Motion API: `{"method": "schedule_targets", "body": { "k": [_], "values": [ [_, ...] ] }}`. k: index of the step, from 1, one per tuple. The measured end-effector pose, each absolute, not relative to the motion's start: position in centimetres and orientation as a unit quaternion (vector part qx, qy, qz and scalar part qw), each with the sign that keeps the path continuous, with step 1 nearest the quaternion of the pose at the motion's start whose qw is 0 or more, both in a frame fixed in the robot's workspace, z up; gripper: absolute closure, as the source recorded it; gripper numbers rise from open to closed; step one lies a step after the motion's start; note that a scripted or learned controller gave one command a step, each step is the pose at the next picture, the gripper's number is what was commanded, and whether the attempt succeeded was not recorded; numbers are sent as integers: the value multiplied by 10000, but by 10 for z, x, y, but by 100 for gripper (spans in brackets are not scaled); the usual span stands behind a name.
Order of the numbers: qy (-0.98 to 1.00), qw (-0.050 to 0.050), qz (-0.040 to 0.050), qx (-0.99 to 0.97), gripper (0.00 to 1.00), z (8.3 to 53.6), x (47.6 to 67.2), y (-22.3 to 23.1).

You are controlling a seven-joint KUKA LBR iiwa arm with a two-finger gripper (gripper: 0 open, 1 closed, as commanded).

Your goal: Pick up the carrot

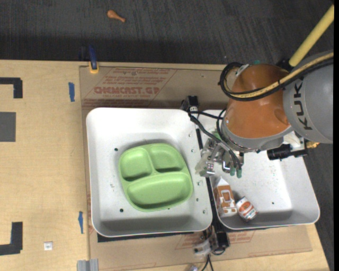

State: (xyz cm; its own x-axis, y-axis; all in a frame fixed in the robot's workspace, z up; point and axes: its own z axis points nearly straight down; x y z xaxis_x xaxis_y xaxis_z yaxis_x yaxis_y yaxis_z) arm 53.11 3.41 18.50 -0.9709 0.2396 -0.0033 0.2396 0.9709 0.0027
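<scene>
Camera view takes in a tan bench point(42, 159) carrying two white bins point(100, 159) before dark floor point(185, 26). On that floor, well apart from the bins, lies the carrot point(115, 16). Whether the gripper point(220, 161) has its jaws spread, I cannot tell.

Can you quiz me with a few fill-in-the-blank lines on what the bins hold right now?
1. The green divided plate lies in the ____ bin as the camera sees it.
2. The plate has ____ compartments.
3. The claw hangs over the bin that holds a small can and a ____ beside it.
4. A small orange object lies on the dark ____, beyond the bench.

Missing words: left; three; carton; floor
</scene>
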Motion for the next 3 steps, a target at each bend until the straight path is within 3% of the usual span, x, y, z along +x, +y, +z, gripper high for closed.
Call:
{"method": "schedule_targets", "body": {
  "k": [1, 2, 3],
  "values": [
    [9998, 1, 4, 215, 100, 186, 480, 49],
    [9935, 29, 1, -1138, 100, 207, 515, -52],
    [10000, 28, 9, -1, 100, 209, 537, 26]
  ]
}}
